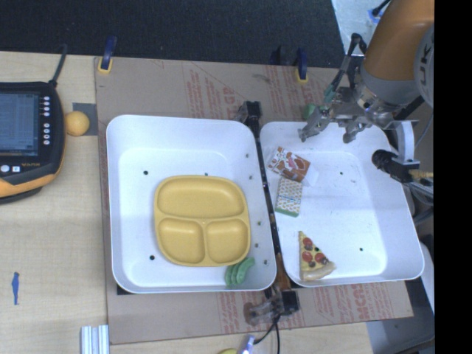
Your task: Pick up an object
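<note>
Three items (288,166) below open pincer (333,127)

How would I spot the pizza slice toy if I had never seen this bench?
Find the right white bin. Look at its near left corner, by the front rim: the pizza slice lies there, a yellow wedge with red toppings. The other two items, small printed packets, lie farther back along the left wall.

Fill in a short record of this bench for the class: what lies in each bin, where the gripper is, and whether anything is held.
left bin: yellow divided plate; green toy at its near right corner
right bin: red-brown packet, green patterned packet, pizza slice toy
gripper: over the right bin's far edge, fingers spread
held: nothing between the fingers
</note>
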Tool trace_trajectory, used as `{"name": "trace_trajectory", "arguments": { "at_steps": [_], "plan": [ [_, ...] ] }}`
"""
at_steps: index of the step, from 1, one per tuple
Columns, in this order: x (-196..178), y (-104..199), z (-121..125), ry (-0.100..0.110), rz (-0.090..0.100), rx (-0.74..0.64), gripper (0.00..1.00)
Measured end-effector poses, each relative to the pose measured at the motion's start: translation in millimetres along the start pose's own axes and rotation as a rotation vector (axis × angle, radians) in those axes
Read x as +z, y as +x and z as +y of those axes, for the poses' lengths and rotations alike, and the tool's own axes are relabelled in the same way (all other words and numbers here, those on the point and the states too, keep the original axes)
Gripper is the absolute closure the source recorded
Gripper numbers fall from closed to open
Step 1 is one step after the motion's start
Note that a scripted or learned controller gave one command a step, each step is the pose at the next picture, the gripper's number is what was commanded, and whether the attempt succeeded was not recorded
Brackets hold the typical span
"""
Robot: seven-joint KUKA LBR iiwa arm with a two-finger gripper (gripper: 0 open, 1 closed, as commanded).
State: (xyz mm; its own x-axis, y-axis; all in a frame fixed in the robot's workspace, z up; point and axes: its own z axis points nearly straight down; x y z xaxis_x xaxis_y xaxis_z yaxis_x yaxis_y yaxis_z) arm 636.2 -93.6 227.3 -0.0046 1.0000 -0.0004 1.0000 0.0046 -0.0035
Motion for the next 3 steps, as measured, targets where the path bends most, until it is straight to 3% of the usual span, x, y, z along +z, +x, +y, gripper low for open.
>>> {"name": "trace_trajectory", "arguments": {
  "at_steps": [1, 2, 3],
  "plan": [
    [86.0, -2.7, 19.6, 0.003, -0.001, -0.002, 0.00],
    [118.0, -2.5, 15.2, -0.013, 0.002, 0.000, 0.00],
    [124.8, -0.1, 25.3, -0.010, 0.003, -0.003, 0.00]
  ]
}}
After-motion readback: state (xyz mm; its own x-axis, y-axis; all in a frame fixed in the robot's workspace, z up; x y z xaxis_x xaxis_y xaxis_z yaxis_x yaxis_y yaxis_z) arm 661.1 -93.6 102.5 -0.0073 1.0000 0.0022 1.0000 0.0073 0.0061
